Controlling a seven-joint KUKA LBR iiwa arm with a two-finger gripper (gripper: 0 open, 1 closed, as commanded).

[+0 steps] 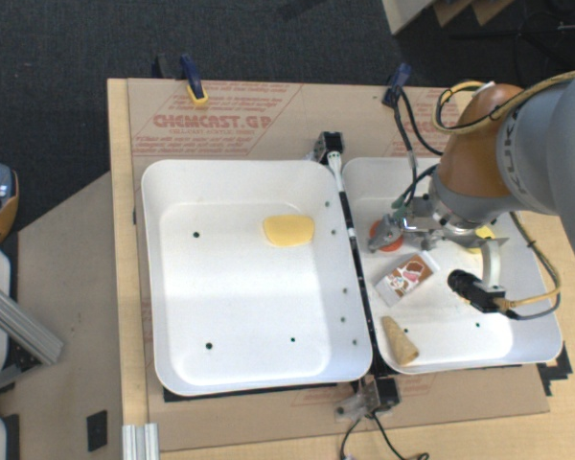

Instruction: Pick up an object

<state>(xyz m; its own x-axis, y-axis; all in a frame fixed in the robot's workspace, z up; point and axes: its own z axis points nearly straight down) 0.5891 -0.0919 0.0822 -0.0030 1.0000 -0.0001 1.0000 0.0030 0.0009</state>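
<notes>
- The arm [503,142] reaches in from the right and hangs over the right bin [527,348], its orange band above the wrist.
- The gripper [409,226] sits low over the far left part of the right bin; whether it is open or closed cannot be told.
- A red piece [390,241] lies just beside the gripper, near the bin's left wall; contact between them cannot be told.
- A small packet [406,278], white with brown and red print, lies near the middle of the right bin, just in front of the gripper and apart from it.
- A tan cone [400,339] lies at the bin's near left corner, close to the near rim.
- A bit of yellow [471,246] shows by the wrist, mostly hidden.
- A black cable end [471,289] hangs over the bin's right half.
- A yellow pad [288,230] lies in the left bin [168,286], toward its far right part, well apart from the gripper.
- Both bins rest on a cardboard sheet [220,113] with clamps at its far edge.
</notes>
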